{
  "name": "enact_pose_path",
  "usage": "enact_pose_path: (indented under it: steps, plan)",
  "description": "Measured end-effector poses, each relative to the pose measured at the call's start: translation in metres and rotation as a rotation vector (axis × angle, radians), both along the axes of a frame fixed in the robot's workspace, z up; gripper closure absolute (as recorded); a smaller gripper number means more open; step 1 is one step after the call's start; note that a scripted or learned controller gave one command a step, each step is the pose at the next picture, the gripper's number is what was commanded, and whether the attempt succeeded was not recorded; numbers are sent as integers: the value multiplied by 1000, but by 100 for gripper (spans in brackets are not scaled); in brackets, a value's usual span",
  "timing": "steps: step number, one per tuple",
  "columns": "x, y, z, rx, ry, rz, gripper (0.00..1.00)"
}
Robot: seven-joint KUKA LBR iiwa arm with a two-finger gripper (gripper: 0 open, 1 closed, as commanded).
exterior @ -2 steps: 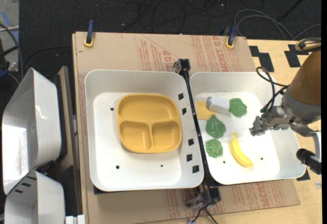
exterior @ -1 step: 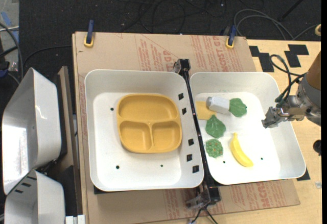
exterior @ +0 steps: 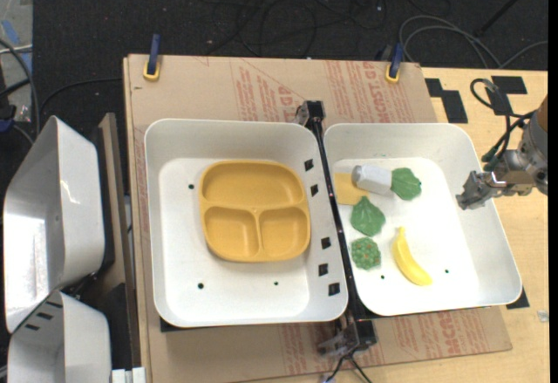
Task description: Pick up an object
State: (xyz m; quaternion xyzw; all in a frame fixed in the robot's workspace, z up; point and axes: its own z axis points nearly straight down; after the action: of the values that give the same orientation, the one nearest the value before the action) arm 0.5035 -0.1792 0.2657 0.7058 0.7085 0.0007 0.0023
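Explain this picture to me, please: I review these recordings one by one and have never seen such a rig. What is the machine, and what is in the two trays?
This is one camera above a bench, looking down at a slant. Two shallow white bins sit side by side. The left bin holds a yellow divided plate. The right bin holds a banana, three green leafy toy vegetables, and a grey-white cylinder lying over something pale yellow. The machine is a robot arm reaching in from the right; its gripper sits at the right bin's right rim. Nothing shows between its fingers.
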Motion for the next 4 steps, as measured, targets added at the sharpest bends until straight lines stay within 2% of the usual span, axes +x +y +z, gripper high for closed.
enact_pose_path:
  steps: [1, 2, 3, 4]
  plan:
    - [3, 58, 5, 4, 3, 5, 100]
    - [11, 108, -6, 4, 5, 4, 100]
    - [6, 161, -2, 4, 4, 5, 100]
    - [4, 216, -21, 4, 7, 4, 100]
